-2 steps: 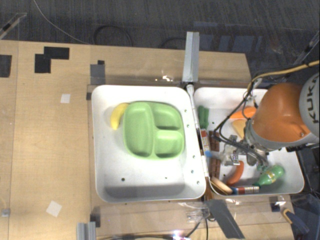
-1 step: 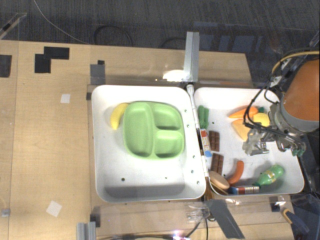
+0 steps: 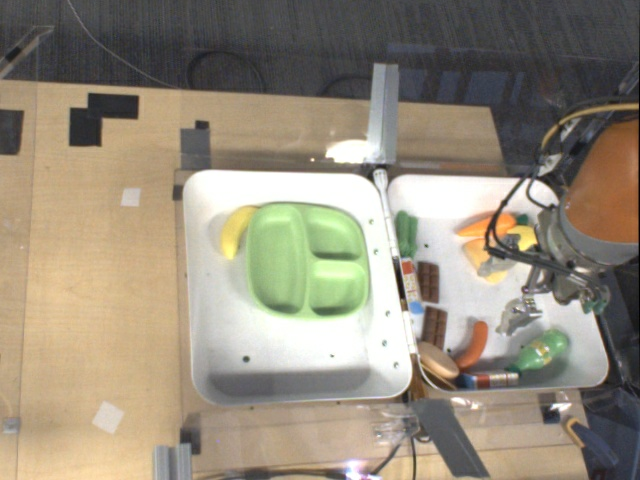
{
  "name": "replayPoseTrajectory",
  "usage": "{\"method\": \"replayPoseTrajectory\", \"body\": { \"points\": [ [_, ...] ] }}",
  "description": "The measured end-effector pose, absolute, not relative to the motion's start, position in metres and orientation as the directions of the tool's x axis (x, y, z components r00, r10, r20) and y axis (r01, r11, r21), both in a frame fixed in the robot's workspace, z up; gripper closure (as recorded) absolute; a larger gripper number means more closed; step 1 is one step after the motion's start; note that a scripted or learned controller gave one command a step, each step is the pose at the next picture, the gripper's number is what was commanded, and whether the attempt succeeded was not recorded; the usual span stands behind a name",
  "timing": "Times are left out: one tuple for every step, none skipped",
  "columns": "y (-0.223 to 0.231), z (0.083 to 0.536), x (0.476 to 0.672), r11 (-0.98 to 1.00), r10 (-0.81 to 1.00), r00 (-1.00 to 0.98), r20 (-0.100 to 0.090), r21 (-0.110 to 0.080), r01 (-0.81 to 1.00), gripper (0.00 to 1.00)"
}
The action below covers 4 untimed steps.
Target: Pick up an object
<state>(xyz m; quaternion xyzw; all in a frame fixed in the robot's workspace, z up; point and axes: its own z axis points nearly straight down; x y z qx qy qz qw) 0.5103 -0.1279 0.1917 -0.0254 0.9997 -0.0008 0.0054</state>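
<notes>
My gripper (image 3: 520,315) hangs low over the right bin (image 3: 450,193), at its right-hand middle, with the grey arm and its orange band (image 3: 607,183) reaching in from the right. Just below it lies a green bottle (image 3: 541,351). A red sausage (image 3: 472,341) lies slanted to its left. Above it sit a yellow piece (image 3: 487,259) and an orange carrot-like piece (image 3: 478,227), partly behind the arm's cables. Nothing shows in the gripper's grasp.
The right bin also holds two brown chocolate bars (image 3: 429,282), a green pod (image 3: 405,234), a round tan disc (image 3: 438,360) and a marker (image 3: 491,378) along the front. The left bin (image 3: 215,358) bears a green divided plate (image 3: 305,258) and a yellow banana (image 3: 235,230).
</notes>
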Motion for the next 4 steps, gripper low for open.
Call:
{"method": "replayPoseTrajectory", "body": {
  "points": [
    [-0.126, 0.100, 0.603, 0.989, -0.148, -0.989, 0.000, 0.003, -0.148, 0.00],
    [-0.114, 0.089, 0.633, 0.984, -0.180, -0.984, -0.013, -0.003, -0.180, 0.00],
    [-0.113, 0.105, 0.638, 0.984, -0.180, -0.983, -0.029, -0.006, -0.180, 1.00],
    [-0.111, 0.194, 0.672, 0.911, -0.412, -0.911, -0.015, -0.007, -0.412, 1.00]
  ]
}}
